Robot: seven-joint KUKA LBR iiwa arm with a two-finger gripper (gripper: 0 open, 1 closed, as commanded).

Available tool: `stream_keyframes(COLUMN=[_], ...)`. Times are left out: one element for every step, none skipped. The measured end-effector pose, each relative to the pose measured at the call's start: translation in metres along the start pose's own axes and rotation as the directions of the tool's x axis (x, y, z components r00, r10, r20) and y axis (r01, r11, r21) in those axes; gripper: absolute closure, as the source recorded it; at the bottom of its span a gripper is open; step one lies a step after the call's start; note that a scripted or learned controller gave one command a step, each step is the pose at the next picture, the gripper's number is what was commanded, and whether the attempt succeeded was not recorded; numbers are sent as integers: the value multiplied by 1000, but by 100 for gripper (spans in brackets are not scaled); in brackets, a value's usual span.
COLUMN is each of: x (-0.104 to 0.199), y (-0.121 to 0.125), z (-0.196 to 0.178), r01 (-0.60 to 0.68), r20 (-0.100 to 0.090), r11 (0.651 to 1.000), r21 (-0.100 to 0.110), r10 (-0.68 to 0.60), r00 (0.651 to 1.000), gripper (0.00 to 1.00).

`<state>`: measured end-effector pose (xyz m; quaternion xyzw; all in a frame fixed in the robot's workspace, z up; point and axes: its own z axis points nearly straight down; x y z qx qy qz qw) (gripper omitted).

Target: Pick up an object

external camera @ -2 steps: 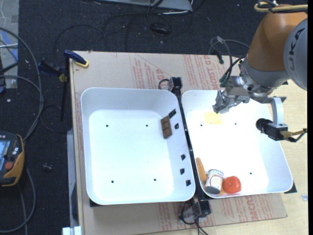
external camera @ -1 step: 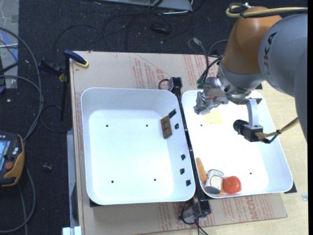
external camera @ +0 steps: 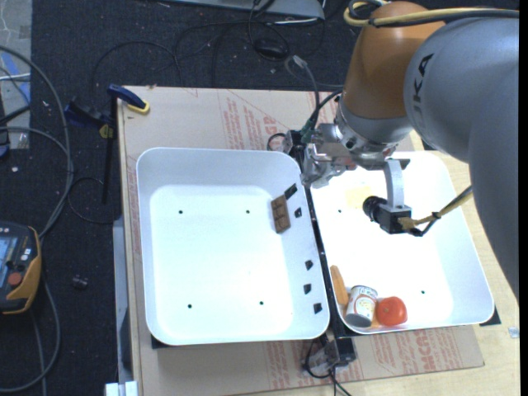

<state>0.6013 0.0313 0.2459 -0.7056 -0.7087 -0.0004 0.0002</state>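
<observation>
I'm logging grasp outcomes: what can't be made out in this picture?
End effector, camera view: mostly hidden under the wrist; whether it holds anything is unclear.
Can, camera view: label too small to read.
Right bin, camera view: far edge covered by the arm.

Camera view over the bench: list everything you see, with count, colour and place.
bins: 2, white, side by side on the bench.
brown bar: 1, brown, left bin, by its right wall.
orange stick: 1, orange, right bin, near-left corner.
can: 1, pale, right bin, beside the stick.
red round item: 1, red, right bin, beside the can.
clamp: 1, blue and yellow, bench's far left corner.
arm: 1, grey and orange, from the right.
hand: 1, grey, above the bins' far shared edge.
</observation>
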Motion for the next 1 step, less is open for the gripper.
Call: stream_keyframes(x=[58], y=[14], z=[6], r01=[-1], r20=[1], r11=[1000], r21=[0], r10=[1], r00=[1000], gripper=[100])
